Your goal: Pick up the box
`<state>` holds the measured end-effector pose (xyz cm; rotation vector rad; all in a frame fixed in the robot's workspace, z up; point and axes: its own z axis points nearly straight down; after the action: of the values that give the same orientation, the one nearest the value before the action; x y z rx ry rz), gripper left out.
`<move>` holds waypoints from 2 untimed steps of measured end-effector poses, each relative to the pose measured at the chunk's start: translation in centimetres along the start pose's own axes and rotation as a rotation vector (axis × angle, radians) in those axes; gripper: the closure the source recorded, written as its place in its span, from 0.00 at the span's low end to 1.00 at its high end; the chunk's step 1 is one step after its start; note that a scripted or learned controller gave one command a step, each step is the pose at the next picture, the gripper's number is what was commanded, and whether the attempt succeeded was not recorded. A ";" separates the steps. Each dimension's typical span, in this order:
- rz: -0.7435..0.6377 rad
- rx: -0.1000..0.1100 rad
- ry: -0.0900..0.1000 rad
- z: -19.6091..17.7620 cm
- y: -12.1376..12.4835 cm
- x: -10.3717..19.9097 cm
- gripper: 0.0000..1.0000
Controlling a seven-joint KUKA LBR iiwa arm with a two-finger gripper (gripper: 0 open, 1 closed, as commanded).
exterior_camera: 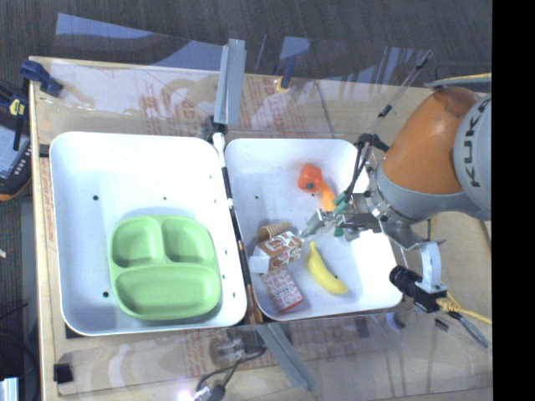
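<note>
Two small boxes lie in the right bin (251, 165) near its left wall. One is a brown and white box (281, 245), tilted, and the other is a reddish flat box (282, 289) just in front of it. My gripper (326, 226) hovers over the middle of the right bin, to the right of the brown and white box and above the banana. It is open, and nothing sits between its fingers. The grey arm with its orange band (430, 144) reaches in from the right.
A yellow banana (326, 272) lies right of the boxes. An orange toy (313, 180) rests near the back of the right bin. The left bin (75, 165) holds a green divided plate (165, 267). A metal post (230, 82) stands behind the bins.
</note>
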<state>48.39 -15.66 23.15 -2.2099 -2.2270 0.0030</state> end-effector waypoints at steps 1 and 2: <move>0.087 -0.002 -0.001 12.3 -0.6 3.3 0.00; 0.024 -0.002 -0.001 14.0 8.1 -0.5 0.00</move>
<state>56.40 -16.04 9.15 -2.2376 -2.2017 0.0016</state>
